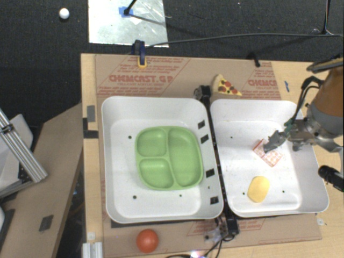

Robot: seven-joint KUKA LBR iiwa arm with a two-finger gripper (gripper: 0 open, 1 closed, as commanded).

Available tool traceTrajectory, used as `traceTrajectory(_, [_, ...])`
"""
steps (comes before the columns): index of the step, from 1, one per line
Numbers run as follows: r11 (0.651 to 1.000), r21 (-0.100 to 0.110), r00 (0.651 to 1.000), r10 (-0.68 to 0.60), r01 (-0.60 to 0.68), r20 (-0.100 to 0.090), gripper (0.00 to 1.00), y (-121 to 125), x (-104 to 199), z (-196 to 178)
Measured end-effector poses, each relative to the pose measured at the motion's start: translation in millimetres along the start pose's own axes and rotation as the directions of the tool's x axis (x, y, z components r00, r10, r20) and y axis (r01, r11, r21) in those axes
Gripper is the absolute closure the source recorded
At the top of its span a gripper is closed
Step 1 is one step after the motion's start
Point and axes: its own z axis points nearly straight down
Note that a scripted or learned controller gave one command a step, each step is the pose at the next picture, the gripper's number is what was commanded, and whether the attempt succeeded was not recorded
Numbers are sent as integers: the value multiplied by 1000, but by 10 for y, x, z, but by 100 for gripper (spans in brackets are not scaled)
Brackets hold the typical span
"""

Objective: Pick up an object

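the arm comes in from three o'clock, and its gripper (273, 142) hangs low over the right bin (236, 117), right at the upper edge of a small red-and-white checked piece (269, 154) lying on the bin floor. whether the jaws are spread or pressed together i cannot tell from here; the tip is too dark and small. at about six o'clock from that checked piece, near by, sits a yellow rounded object (258, 188). the left bin (115, 122) holds a green divided plate (169, 157). outside the bins, a pizza slice toy (227, 86) lies at twelve o'clock of the right bin, and an orange-red ball (147, 240) at six o'clock of the left.
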Motion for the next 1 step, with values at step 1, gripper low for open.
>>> traceTrajectory(1, [1000,-12,1000,-3,3,2,0,30,3,-65])
